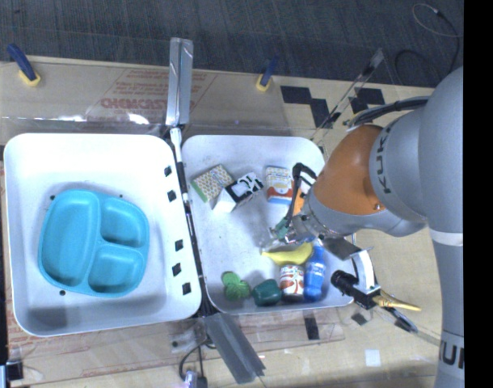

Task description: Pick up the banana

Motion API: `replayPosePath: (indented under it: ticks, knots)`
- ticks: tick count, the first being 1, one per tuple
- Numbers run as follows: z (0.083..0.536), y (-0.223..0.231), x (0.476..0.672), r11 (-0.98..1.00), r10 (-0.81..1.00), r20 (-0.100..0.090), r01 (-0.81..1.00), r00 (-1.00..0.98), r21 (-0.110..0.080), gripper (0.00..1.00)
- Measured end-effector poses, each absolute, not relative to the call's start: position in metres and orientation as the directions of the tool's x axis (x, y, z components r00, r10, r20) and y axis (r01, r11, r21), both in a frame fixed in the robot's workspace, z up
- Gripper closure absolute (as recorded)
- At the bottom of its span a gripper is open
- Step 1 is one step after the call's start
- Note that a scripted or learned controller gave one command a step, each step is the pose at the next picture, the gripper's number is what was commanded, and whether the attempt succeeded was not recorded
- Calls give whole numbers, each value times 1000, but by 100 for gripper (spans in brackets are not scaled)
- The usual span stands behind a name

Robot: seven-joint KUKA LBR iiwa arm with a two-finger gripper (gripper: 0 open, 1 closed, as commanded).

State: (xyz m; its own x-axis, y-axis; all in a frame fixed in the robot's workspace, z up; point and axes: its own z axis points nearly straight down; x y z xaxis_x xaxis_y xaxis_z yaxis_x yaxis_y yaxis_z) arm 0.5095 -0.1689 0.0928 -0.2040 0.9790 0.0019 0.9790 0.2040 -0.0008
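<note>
Banana (288, 255): right bin (230, 241), near front wall, just left of blue bottle (315, 273), above small can (292, 280).
Gripper (285, 231): low over banana's upper edge; grip state unclear, cannot tell.

The left bin (20, 217) holds a blue divided tray (93, 241). In the right bin (230, 148) a greenish box (211, 183) lies near the far left corner, with a black-and-white carton (245, 189) beside it and a small orange-and-white carton (279, 183) further right. Along the near wall sit a green toy (236, 286), a dark green block (267, 293), a red-and-white can (292, 280) and a blue bottle (315, 272).
</note>
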Motion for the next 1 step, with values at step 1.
replayPosePath:
  ticks: [1]
  knots:
    - [92, -169, 509, 204, 979, 2, 979, -204, -3, 0]
